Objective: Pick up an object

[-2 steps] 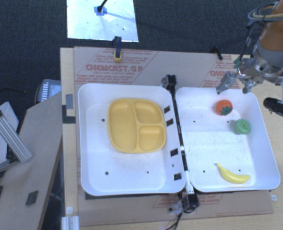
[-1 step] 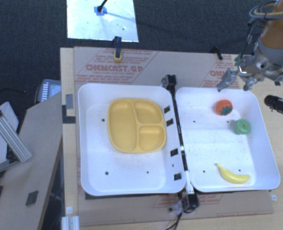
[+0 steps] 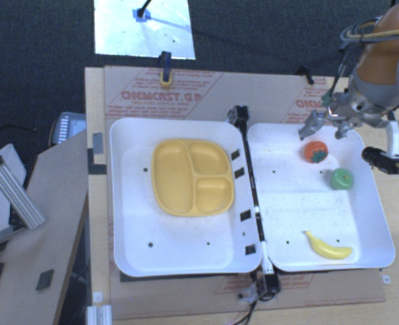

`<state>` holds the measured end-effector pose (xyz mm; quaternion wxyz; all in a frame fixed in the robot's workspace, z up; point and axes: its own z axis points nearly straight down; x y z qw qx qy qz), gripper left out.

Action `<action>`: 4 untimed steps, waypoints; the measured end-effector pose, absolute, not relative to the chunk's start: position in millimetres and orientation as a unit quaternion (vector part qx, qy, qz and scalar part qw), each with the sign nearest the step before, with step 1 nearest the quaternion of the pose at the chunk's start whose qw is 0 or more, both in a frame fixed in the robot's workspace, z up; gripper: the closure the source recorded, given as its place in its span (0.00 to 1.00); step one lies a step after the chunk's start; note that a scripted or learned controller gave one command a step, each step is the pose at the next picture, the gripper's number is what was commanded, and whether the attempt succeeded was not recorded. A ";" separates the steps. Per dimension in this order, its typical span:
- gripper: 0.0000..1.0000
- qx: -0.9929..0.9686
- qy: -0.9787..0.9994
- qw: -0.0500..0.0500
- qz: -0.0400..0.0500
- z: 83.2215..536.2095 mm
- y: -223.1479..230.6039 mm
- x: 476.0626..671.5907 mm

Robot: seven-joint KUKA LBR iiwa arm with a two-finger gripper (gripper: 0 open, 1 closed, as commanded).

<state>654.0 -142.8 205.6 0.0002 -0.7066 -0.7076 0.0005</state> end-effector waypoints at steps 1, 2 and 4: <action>0.00 -0.707 -0.707 0.001 0.001 143.8 -144.8 649.7; 0.00 -0.708 -0.706 -0.006 0.000 116.2 -150.1 652.8; 1.00 -0.705 -0.709 -0.004 -0.003 190.7 -146.3 660.3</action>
